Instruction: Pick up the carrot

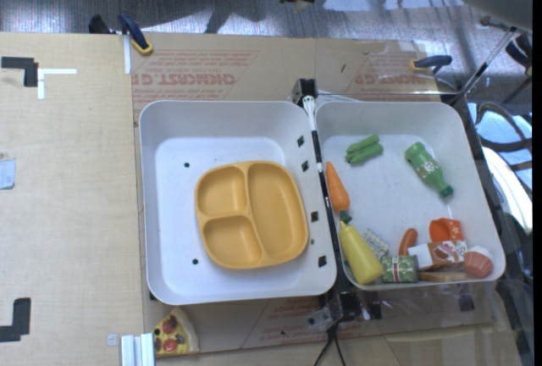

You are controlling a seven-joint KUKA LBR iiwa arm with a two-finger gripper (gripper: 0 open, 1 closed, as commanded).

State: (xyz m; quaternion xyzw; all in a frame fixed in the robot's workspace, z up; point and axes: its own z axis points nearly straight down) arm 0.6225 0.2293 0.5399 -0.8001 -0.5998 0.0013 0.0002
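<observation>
I cannot tell how wide my claw stands or whether it has hold of anything. The carrot point(337, 186) lies in the right bin point(461, 131), tight along its left wall, the side farthest from where my arm comes in. Its lower end is just beside the yellow bottle point(357, 252). I judge the wall leaves little room on that flank, so I would close across the carrot's width from straight above, at its middle, clear of the bottle.
</observation>
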